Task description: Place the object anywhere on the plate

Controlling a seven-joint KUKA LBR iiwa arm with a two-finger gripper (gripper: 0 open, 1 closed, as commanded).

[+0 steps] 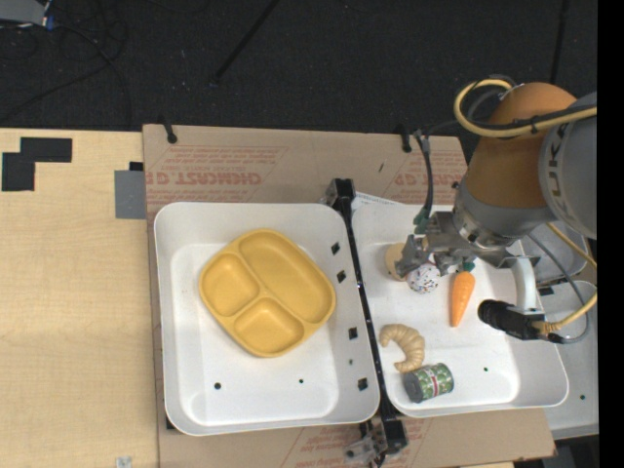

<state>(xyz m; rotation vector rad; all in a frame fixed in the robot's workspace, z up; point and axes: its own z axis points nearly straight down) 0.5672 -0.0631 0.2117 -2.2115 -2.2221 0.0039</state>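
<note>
Carrot-shaped orange toy of smooth plastic lies in the right white bin, long axis roughly upright in the camera view, tip toward the bin's near edge — just right of the gripper. Whether that pincer is clenched or released I cannot tell. The yellow three-compartment plastic plate sits well left, in the left bin. Nearby: a tan croissant-shaped toy, a small green can — and a round white speckled object.

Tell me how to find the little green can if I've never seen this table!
Look at the two white bins side by side and pick the right bin, the one the arm reaches into. Go to its front edge, nearest the camera. There the green can lies on its side just below the croissant; it is the only green, round-ended thing, unlike the orange carrot.
</note>
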